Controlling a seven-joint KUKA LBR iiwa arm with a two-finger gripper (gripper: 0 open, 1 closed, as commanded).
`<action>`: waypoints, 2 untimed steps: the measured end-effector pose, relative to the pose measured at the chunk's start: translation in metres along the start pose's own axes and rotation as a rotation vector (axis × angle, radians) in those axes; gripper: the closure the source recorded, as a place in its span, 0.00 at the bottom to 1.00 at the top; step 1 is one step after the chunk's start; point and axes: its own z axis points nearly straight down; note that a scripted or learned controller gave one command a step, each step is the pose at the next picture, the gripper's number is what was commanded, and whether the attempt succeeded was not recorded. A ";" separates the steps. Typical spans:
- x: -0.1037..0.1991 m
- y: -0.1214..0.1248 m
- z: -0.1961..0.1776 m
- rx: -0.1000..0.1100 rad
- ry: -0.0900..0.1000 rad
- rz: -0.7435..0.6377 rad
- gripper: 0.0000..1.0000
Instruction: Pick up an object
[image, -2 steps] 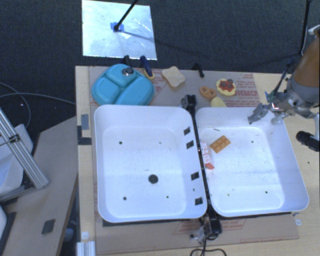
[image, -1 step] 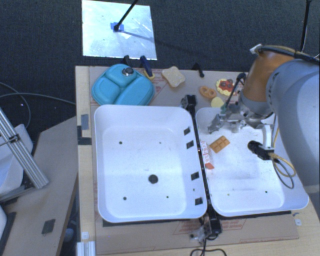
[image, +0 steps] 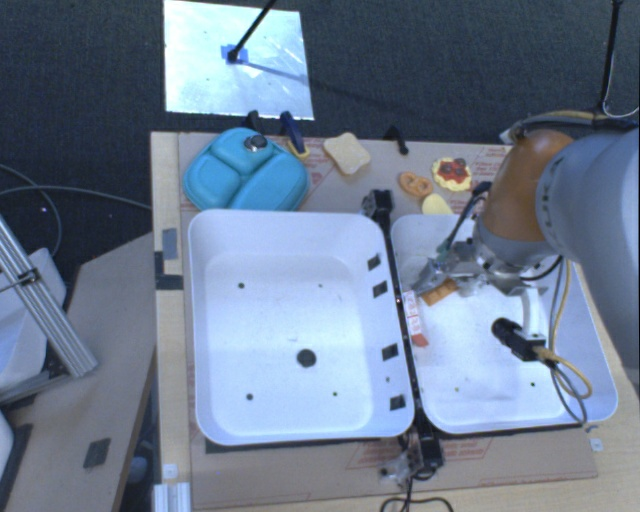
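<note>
My gripper (image: 438, 278) is low in the right bin (image: 500, 400), near its left wall, at the end of the grey arm with the orange band (image: 520, 190). A small orange-brown object (image: 438, 295) lies right under the gripper's tip, partly covered by it. A small white and red item (image: 415, 328) rests just below that, against the divider between the bins. In the left bin (image: 260, 300) a small dark round object (image: 306, 357) lies near the middle of the floor.
Behind the bins on the bench sit a blue divided plate (image: 245, 172), a slice of toy toast (image: 347, 153), a pretzel (image: 415, 183), a small pizza-like piece (image: 452, 173) and a pale yellow piece (image: 436, 205). A black cable plug (image: 515, 338) hangs over the right bin.
</note>
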 end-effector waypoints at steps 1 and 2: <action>-0.002 0.003 -0.012 -0.007 -0.003 0.001 1.00; -0.010 -0.061 -0.001 -0.007 -0.001 0.003 1.00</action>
